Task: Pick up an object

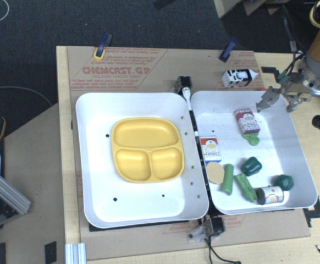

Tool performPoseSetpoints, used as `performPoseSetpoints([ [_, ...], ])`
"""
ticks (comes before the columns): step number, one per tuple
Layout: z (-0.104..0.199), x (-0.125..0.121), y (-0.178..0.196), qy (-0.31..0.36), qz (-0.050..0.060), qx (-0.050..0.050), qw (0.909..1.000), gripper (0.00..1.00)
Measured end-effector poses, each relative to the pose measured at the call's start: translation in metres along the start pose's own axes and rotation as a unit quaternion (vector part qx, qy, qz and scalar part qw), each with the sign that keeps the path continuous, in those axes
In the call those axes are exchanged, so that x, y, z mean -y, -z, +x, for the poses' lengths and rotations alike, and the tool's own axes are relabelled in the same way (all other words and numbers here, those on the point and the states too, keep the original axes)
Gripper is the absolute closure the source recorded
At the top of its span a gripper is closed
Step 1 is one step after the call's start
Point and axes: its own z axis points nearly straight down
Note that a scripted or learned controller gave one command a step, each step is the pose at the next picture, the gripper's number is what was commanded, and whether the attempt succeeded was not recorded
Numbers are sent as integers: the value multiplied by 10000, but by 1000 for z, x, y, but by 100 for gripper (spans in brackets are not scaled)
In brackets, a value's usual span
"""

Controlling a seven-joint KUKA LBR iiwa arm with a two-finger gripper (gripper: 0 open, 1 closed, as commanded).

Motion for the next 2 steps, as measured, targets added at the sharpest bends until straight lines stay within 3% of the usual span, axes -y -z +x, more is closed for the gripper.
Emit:
performPoseSetpoints([
  [1, 1, -3, 10, 16, -78, 18, 10000, 0],
  [2, -4, 5, -42, 10, -52, 13, 10000, 0],
])
